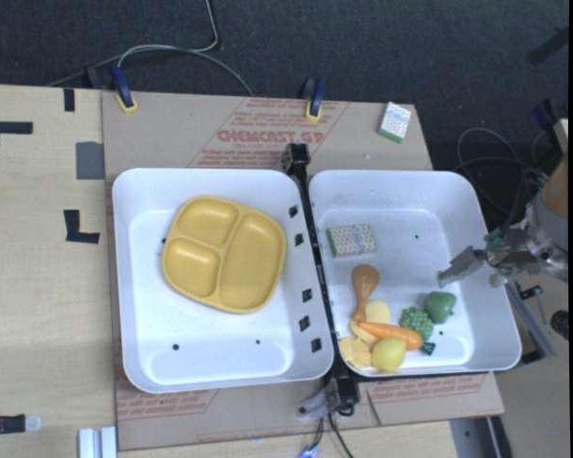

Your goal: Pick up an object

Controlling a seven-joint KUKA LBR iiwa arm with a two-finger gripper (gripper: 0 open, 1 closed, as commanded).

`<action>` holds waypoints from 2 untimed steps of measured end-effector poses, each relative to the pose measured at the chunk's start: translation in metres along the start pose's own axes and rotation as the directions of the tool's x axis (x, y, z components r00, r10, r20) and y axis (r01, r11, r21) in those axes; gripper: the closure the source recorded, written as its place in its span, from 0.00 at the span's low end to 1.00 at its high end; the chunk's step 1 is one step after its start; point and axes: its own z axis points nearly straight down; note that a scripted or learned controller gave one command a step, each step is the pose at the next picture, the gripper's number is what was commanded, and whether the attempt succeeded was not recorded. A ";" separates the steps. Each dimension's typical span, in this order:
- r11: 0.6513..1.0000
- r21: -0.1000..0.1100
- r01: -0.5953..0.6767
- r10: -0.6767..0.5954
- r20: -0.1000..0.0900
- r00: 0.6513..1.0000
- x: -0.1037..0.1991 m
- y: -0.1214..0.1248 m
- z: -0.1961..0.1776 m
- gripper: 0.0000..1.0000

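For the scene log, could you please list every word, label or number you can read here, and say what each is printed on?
"CHEMCAST" with "GP" after it: red print on the brown board under the bins, seen upside down; the last letters are uncertain.
Fainter red lines around it: too blurred to read.
Small box on the board's far corner: print too small to read.
Patterned pad in the right bin: no readable text.
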 end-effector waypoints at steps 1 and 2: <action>1.000 -0.001 0.001 -0.001 -0.001 1.000 -0.022 0.009 0.130 0.00; 1.000 -0.008 0.000 0.000 0.004 1.000 0.030 0.002 0.137 0.00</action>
